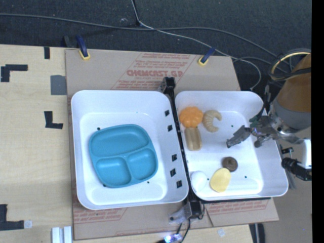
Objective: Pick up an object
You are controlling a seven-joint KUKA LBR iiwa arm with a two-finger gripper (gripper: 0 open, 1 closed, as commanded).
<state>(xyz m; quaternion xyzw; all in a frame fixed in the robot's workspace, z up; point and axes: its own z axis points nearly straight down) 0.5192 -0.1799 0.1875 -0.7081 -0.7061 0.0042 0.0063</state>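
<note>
The right bin point(253, 103) holds several small items: an orange round fruit point(191, 116), a pale curved pastry point(211, 120), a tan cylinder point(193, 138), a small brown ring-shaped piece point(230, 163), a yellow lemon-like piece point(220, 180) and a white lump point(197, 178). My gripper point(246, 138) hangs over the right half of this bin, reaching in from the right. Its dark fingers are spread open with nothing between them. The brown piece lies just below and left of it; the pastry is to its upper left.
The left bin point(81, 110) contains a blue divided plate point(123, 153). A black clip-studded divider point(174, 135) separates the bins. Cardboard point(152, 70) lies under both, held by blue-yellow clamps point(82, 48). Cables point(152, 27) run behind.
</note>
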